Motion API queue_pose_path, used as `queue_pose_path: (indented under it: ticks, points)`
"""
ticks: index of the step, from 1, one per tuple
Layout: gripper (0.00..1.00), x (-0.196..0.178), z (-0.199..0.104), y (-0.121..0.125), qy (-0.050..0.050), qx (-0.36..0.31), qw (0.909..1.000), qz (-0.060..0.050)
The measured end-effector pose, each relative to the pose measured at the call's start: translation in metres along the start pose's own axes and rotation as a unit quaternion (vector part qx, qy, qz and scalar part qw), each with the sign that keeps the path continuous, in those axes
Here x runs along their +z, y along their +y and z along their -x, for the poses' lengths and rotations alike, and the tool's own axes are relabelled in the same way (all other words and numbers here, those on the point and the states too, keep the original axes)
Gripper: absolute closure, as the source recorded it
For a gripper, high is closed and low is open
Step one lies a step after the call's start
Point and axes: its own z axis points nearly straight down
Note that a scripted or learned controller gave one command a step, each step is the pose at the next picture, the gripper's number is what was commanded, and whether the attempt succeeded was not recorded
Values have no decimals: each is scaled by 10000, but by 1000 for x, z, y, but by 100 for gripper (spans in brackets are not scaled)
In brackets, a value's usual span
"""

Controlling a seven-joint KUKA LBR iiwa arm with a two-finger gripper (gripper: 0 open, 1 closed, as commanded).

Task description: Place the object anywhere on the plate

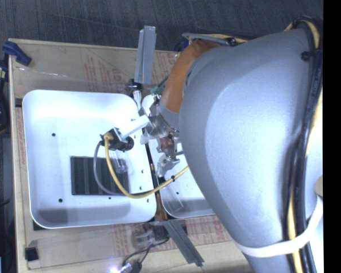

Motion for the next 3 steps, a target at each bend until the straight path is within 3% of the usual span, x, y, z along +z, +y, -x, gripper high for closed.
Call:
queue_pose_path:
  ticks: [1,2,3]
  points:
    - [100,-9,0,-1,-9,-36,10000,-10]
    - [100,70,28,-100,7,74,10000,27]
    - [100,-45,33,-117,46,-343,9994,37]
